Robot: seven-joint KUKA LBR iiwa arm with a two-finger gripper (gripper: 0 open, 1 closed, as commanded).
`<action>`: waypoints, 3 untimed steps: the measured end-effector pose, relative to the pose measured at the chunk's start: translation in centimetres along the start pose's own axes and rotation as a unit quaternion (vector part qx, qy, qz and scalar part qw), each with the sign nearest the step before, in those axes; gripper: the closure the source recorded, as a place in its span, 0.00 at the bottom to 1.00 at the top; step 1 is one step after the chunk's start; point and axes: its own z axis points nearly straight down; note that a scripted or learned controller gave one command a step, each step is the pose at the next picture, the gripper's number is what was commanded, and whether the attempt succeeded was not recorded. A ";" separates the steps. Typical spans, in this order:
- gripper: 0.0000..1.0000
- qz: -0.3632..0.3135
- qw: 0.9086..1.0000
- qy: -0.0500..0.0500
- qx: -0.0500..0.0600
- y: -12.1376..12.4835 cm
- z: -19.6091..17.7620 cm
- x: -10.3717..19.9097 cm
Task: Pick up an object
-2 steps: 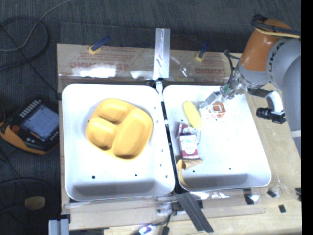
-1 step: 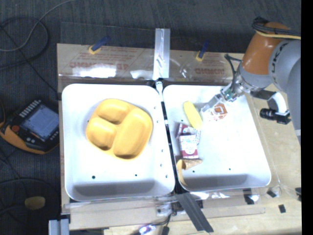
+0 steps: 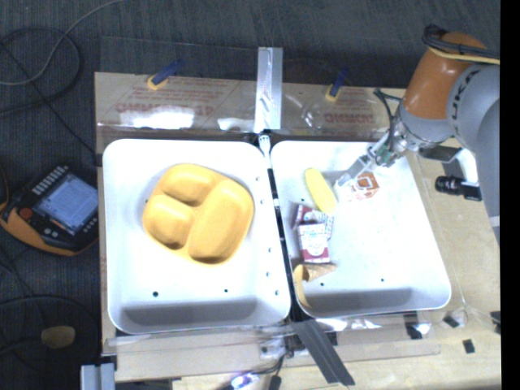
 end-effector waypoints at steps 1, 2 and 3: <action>0.00 0.025 1.000 0.007 -0.002 -0.1 0.1 -0.5; 0.00 0.021 1.000 0.005 0.003 -1.5 -9.1 -1.4; 0.00 -0.033 0.999 0.000 -0.001 -0.4 -0.7 -0.1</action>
